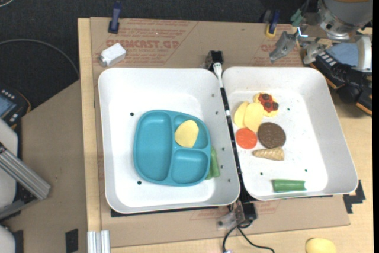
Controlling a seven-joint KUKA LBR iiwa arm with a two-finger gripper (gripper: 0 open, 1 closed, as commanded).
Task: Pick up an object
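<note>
My gripper (296,49) hangs above the far edge of the right bin (337,145), fingers spread open with nothing between them. Below it in that bin lie yellow pieces (249,115), a red and black item (268,102), a brown disc (272,134), an orange-red disc (246,138), a beige horn-shaped piece (269,154) and a green piece (289,185). The left bin (118,98) holds a teal divided tray (157,148) with a yellow piece (187,134) in one compartment. A green item (214,164) lies beside the tray's right edge.
A small white block (112,54) and two blue clamps (115,18) (272,23) sit on the cardboard behind the bins. A yellow object (320,245) rests on the bench at the bottom right. Cables and a black fitting (215,58) run between the bins.
</note>
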